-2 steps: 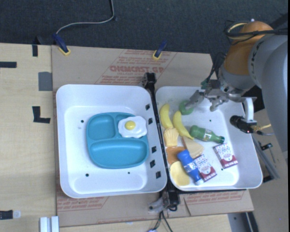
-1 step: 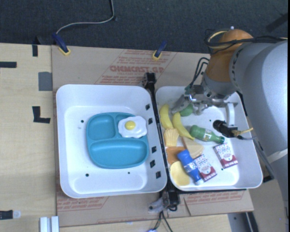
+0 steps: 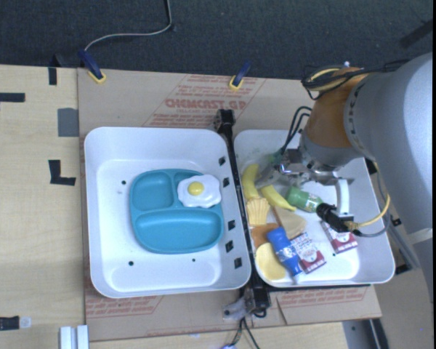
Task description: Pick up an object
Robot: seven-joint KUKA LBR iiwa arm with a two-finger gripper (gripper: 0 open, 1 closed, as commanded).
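Observation:
The gripper hangs low over the middle of the right bin, below the arm's orange band. Directly under or beside it lies a green bottle; whether they touch I cannot make out. A banana lies just left of the bottle, and another yellow fruit lies by the bin's left wall. Nearer the front lie a blue tube, a red-and-white carton, a small red packet, a ridged yellow piece and a pale yellow disc.
The left bin holds a blue divided plate with a toy fried egg on its top right corner. A black divider separates the bins. The grey arm covers the right bin's right and back side.

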